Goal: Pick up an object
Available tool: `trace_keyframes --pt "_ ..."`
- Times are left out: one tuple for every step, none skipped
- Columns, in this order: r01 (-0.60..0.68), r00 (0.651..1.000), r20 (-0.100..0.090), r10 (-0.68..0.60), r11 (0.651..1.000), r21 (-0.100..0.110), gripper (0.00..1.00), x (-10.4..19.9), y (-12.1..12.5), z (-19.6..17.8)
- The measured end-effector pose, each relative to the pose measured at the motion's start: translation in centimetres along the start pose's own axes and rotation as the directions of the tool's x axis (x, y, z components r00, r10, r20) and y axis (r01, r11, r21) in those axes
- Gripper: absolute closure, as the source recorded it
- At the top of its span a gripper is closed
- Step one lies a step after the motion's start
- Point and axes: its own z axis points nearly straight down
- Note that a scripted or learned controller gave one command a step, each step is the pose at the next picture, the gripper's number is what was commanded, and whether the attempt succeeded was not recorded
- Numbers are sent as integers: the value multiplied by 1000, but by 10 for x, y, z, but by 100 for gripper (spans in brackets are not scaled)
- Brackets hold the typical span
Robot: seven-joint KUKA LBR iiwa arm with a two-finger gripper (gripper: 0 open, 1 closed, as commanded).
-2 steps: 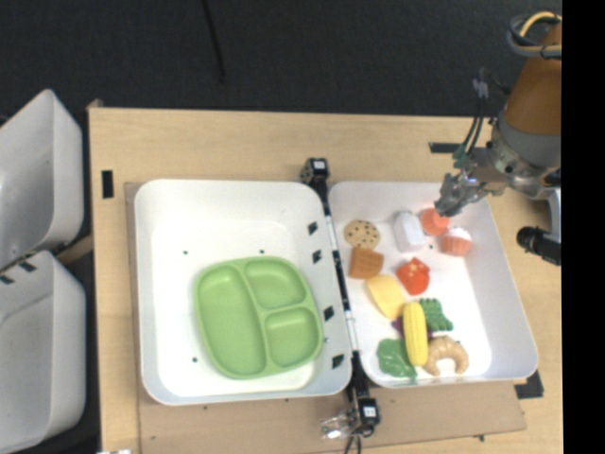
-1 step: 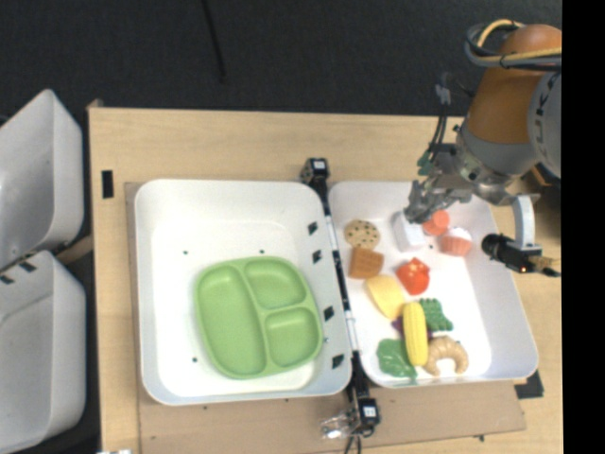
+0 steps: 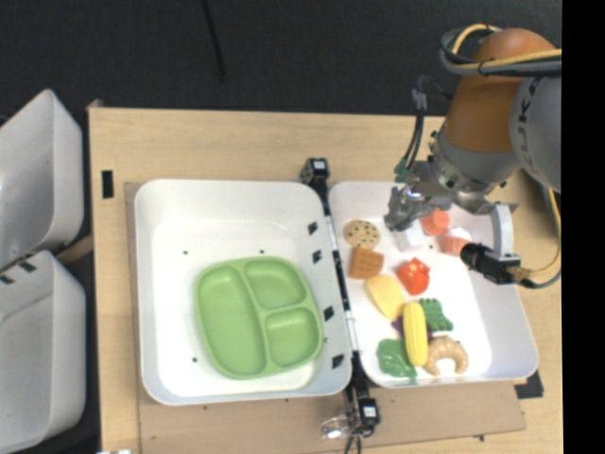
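Lying nearest in the right bin point(image 3: 510, 348) are a croissant point(image 3: 447, 354), corn cob point(image 3: 414, 333) and green leaf point(image 3: 394, 358); farther back sit a red pepper point(image 3: 413, 275), brown block point(image 3: 366, 263) and cookie point(image 3: 360, 233). Beyond, the gripper point(image 3: 405, 210) hovers low; whether its fingers are spread, I cannot tell. A green divided plate point(image 3: 257, 316) fills the left bin point(image 3: 161, 216). No writing is legible.

From my remote seat I see a pale wooden bench top point(image 3: 236, 145) set against a dark, almost black carpeted floor point(image 3: 236, 36), evenly lit from above, with two white rounded plastic casings point(image 3: 33, 253) standing just beside the bench's left edge.
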Motion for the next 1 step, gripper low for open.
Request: trace_keyframes --pt "-2 1000 3 2 1000 -2 100 1 11 11"
